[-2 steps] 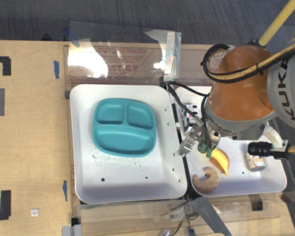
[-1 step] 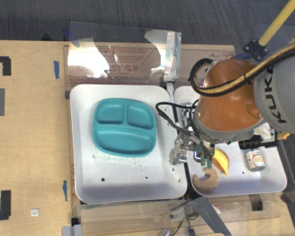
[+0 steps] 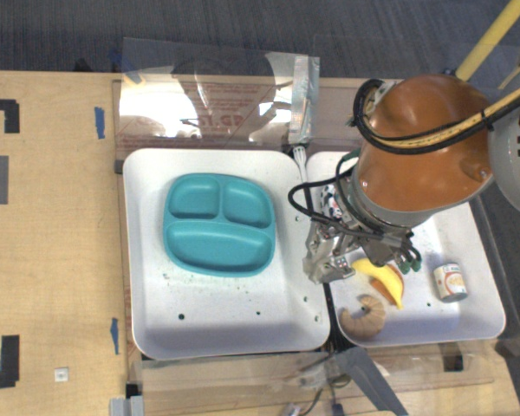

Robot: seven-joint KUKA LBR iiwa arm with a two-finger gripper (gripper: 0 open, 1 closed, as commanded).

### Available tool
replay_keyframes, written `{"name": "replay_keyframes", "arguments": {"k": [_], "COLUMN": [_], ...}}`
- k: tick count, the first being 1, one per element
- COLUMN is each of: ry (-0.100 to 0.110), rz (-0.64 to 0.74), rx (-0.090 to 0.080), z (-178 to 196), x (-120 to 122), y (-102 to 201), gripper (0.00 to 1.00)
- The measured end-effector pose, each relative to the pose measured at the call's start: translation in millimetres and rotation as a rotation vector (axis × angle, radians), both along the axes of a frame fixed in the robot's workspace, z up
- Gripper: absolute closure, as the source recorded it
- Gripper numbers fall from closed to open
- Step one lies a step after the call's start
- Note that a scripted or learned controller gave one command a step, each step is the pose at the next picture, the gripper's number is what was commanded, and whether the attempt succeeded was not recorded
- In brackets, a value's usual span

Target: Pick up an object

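Pincer (image 3: pixel 334 263) first: it hangs low over the left edge of the right bin, close to the divide between the two bins, and its metal fingers are too cluttered by cables and brackets to tell whether they stand wide or narrow; nothing can be seen between them.

By size, the table (image 3: pixel 52 232) comes first, a pale wooden surface with black corner marks and bits of blue tape. Next is the arm (image 3: pixel 425 146), whose orange band fills much of the upper right and hides the back half of the right bin (image 3: pixel 481 319). The left bin (image 3: pixel 147 319) lies beside it, white and speckled with a few dark spots. Behind the left bin stands a clear plastic sheet (image 3: pixel 217 102), taped at one corner.

Inside the left bin sits a teal divided plate (image 3: pixel 217 228) (three compartments, flat on the bin floor, toward the back).

In the right bin a yellow banana (image 3: pixel 386 282) lies just right of the pincer, partly under the wrist hardware. A brown rounded object (image 3: pixel 364 316) rests near the front rim, just below the banana. A small can (image 3: pixel 451 282) with a red and white label lies apart to the right.
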State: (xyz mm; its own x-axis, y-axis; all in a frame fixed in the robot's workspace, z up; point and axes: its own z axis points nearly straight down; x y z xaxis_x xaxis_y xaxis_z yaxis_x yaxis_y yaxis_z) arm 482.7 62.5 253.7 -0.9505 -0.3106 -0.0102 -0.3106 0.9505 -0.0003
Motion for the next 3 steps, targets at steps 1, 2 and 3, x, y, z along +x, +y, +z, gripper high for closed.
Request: {"name": "replay_keyframes", "arguments": {"k": [1,2,3], "ry": [0.011,0.012,0.007], "rz": [-0.417,-0.707,-1.115], "rx": [0.000,0.002,0.006], "z": [-45.5,-54.8,-18.8], "x": [21.8,-2.8,31.8], "y": [55.7,119.0,155.8], "gripper": [1.00,1.00,1.00]}}
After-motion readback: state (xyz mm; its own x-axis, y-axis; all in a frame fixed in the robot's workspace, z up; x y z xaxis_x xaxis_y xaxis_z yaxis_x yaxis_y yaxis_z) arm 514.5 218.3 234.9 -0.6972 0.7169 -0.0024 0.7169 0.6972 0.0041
